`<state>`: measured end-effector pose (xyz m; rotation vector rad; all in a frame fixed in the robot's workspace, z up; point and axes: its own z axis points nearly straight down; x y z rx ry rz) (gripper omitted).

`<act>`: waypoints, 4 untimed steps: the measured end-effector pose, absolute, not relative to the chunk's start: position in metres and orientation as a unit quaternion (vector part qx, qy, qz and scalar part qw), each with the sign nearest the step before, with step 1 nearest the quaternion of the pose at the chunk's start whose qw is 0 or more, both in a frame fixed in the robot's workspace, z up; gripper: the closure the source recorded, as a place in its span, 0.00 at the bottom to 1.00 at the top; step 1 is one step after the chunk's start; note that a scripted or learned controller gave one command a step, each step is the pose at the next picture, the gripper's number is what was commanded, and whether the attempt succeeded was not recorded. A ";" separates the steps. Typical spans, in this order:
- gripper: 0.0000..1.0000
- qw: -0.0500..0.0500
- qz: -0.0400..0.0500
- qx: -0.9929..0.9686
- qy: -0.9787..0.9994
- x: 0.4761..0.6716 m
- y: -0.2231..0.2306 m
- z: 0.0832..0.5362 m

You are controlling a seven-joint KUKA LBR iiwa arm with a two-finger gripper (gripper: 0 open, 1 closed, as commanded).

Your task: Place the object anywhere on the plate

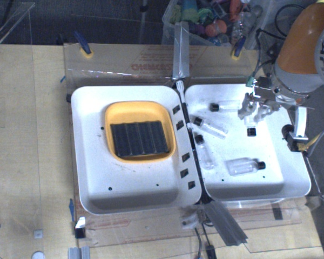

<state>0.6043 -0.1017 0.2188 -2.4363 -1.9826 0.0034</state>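
Right bin (291, 182): pincer (252, 118) above clear vials (243, 166), grip state unclear; nothing visibly held.

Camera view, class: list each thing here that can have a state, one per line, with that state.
Yellow plate with dark ribbed insert: flat in left white bin, nothing on it.
Clear capped vial at front: lying on its side in right white bin.
Clear vial at middle: lying on its side.
Clear vial at back: lying on its side.
Gripper: above right bin, holding nothing visible.
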 end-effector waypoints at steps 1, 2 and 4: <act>1.00 -0.001 -0.001 -0.689 -0.725 0.620 -0.092 0.233; 1.00 -0.002 -0.001 -0.573 -0.819 0.627 -0.095 0.242; 1.00 0.000 -0.001 -0.322 -0.947 0.659 -0.090 0.218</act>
